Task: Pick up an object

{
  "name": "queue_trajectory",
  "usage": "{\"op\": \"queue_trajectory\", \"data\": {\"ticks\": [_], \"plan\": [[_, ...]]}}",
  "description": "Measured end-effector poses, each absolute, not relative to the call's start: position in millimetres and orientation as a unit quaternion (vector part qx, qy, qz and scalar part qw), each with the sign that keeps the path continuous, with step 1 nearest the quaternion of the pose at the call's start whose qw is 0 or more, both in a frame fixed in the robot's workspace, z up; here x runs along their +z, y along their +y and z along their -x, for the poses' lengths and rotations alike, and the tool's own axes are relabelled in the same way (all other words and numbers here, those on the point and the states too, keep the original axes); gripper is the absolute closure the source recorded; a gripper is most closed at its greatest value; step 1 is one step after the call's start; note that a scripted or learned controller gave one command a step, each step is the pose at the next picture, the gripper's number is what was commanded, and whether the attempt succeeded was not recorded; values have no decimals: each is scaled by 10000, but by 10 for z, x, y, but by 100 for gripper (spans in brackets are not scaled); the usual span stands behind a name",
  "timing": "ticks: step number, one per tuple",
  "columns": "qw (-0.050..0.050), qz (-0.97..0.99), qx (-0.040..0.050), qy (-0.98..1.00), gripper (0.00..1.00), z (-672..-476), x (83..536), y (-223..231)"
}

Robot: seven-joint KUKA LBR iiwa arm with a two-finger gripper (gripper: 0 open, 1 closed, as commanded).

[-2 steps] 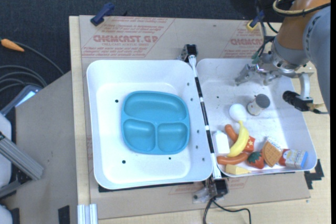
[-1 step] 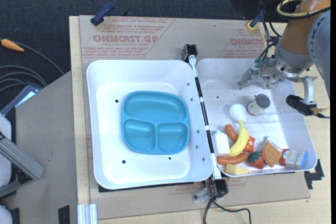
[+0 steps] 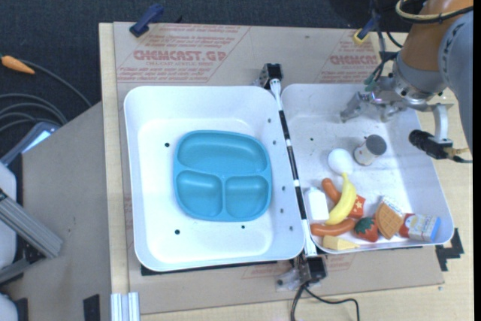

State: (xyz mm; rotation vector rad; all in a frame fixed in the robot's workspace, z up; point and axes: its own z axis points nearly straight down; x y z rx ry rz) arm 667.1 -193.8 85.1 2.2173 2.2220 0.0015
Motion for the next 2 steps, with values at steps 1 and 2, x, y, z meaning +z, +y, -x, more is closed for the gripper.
{"op": "queue_trajectory", "data": {"ticks": [1,2], "plan": [[-8,-7069,-5,7073,0,-6562,851,-2005],[-6,-7064,2,7078,0,-6669,849,-2020]]}}
